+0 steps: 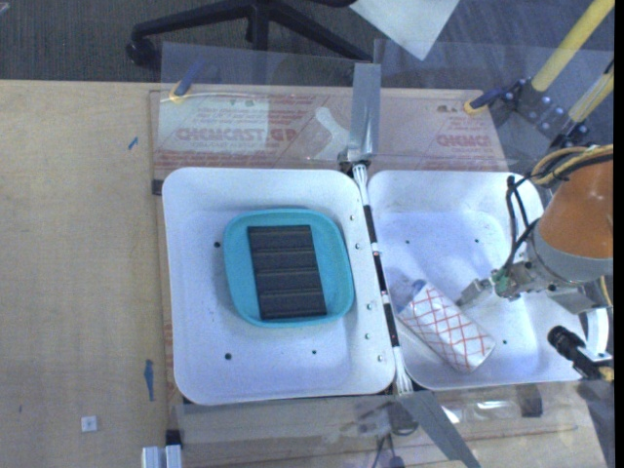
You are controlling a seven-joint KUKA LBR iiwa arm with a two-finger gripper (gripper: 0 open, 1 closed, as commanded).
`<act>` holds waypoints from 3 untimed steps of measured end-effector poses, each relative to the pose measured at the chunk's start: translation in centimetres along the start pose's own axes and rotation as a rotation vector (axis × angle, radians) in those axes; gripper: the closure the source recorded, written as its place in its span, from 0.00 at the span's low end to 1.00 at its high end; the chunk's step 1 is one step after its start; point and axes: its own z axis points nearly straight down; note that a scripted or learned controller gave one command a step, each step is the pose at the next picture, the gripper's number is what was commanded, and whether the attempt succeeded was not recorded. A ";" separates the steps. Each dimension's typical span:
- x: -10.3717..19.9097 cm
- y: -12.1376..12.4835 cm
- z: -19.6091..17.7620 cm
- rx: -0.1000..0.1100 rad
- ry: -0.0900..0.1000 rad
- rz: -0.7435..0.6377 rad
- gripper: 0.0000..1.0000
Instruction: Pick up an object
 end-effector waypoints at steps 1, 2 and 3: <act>6.1 -1.5 -0.2 -0.003 -0.014 -0.074 0.00; 2.4 7.8 -6.3 0.006 0.001 0.157 0.00; 5.0 4.1 -0.6 -0.012 -0.030 -0.073 0.00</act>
